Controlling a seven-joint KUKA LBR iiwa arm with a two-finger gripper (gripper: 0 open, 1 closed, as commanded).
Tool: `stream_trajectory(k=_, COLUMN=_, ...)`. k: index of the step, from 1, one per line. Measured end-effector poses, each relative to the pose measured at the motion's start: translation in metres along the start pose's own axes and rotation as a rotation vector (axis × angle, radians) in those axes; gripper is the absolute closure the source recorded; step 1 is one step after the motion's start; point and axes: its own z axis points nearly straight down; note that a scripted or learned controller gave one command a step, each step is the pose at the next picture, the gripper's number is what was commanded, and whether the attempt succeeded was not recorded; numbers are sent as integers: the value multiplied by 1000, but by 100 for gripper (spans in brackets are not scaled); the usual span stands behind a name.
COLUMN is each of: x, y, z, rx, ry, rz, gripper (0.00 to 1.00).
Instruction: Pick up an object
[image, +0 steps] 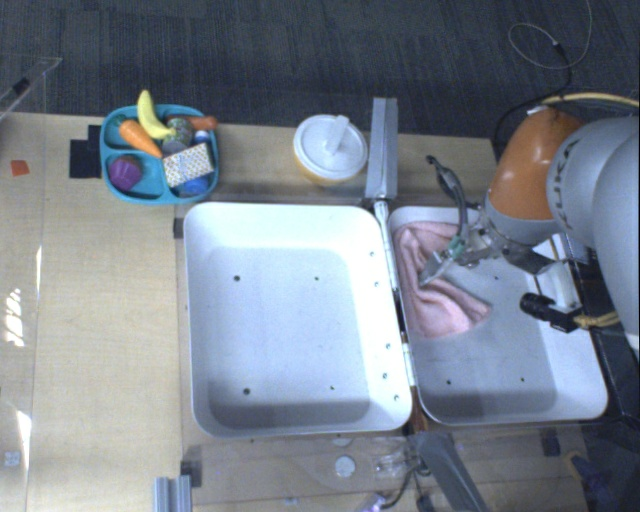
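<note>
Pink cloth (432, 290): soft, rumpled fabric, folds visible, lying in right bin (520, 385) against its left wall, reaching up into the far-left corner. Long axis runs far-to-near along that wall, wider at the near end. Gripper (440, 268) metallic, thin fingers down on the cloth's middle; can't tell if clenched or released. Left bin (290, 310) smooth white plastic, rounded corners.

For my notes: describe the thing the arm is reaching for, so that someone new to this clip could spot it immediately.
Start from the two white bins and take the right bin, nearest the grey arm. Along its left wall, in the upper part, lies a crumpled pink cloth, with the gripper right over it. It is the soft pink thing inside the bins; the colourful toys sit in a blue tray up on the bench instead.
</note>
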Motion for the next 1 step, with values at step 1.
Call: stream_trajectory(k=1, x=-11, y=-60, z=-2, rx=0, ry=-3, rz=-133, gripper=0)
